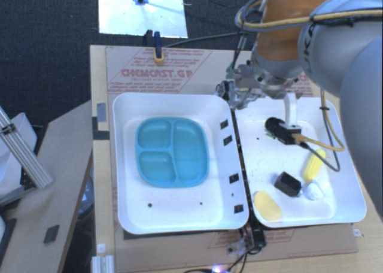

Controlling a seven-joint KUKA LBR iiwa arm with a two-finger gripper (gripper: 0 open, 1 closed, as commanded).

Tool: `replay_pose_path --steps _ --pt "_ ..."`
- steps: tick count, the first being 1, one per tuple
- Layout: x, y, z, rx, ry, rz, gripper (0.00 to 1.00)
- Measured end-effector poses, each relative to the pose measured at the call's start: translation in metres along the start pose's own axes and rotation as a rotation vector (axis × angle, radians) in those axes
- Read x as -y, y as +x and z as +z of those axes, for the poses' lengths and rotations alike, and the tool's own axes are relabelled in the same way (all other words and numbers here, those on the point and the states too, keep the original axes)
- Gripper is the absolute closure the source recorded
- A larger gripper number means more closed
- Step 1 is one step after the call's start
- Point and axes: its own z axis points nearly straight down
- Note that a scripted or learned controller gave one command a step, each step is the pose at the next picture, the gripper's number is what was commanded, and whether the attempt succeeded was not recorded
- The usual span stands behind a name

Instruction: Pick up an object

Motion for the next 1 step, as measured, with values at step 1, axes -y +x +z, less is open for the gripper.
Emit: replay_pose_path --steps 1 --pt "0.0168 0.0518 0.008 0.001 0.003 0.0 1.0"
